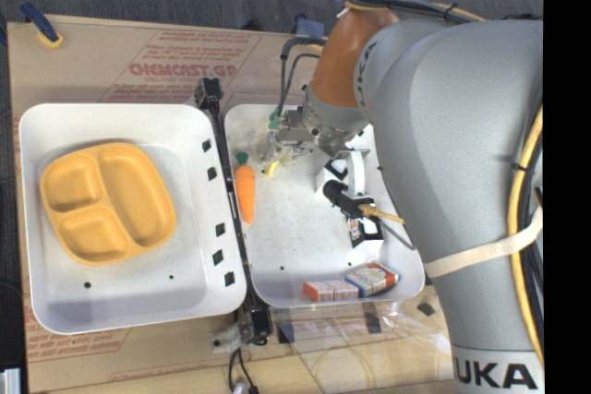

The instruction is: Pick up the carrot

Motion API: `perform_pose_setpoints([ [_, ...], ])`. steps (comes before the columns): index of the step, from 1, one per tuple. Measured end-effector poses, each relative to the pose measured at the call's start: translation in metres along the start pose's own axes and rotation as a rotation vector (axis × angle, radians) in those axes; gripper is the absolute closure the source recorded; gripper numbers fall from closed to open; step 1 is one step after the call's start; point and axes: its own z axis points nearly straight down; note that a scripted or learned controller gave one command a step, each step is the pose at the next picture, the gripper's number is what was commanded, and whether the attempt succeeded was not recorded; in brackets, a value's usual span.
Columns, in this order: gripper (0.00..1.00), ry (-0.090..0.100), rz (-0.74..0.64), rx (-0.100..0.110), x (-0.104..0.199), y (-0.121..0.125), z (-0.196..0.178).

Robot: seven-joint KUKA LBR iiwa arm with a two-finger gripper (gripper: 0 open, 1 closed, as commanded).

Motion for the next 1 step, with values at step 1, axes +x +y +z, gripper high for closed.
perform_pose_setpoints([
  [1,0.00,0.001,-0.002,-0.001,0.0009,0.0008,-0.0005],
])
